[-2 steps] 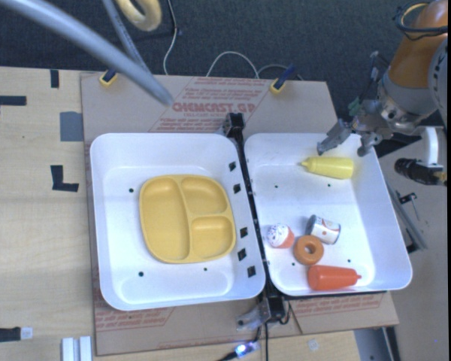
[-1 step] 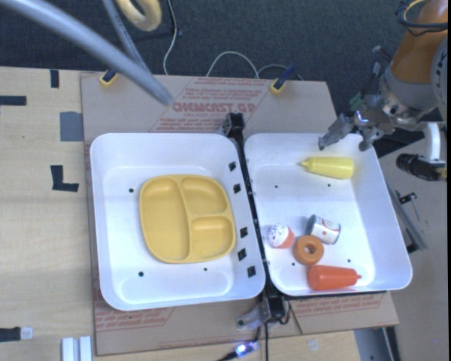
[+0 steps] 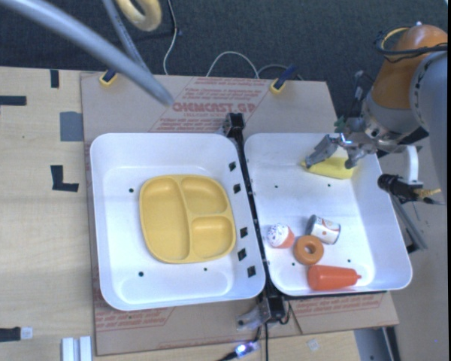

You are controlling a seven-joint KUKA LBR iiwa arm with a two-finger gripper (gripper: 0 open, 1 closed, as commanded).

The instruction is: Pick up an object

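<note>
I see the gripper (image 3: 337, 153) low over the far part of the right bin (image 3: 376, 273), reaching in from the right. Its fingers are spread, one dark finger slanting down-left toward the bin floor, the other nearer the wrist. Nothing sits between them, so I do not count anything as held.

The yellow piece (image 3: 332, 169) lies directly below and just to the near side of the fingertips, touching or almost touching them; I cannot tell which. Its long axis runs roughly left to right, slightly tilted, so it lies broadly along the line between the two fingers, not across it. In my judgement a short descent with a turn of the wrist to straddle the narrow width is what the grasp turns on.

Further out, near the bin's near edge, lie a small round toy (image 3: 278, 236), a can (image 3: 324, 229), a doughnut (image 3: 309, 250) and an orange cone (image 3: 332, 278), all well apart from the gripper. The left bin (image 3: 113, 269) holds a yellow tray (image 3: 186, 217).
</note>
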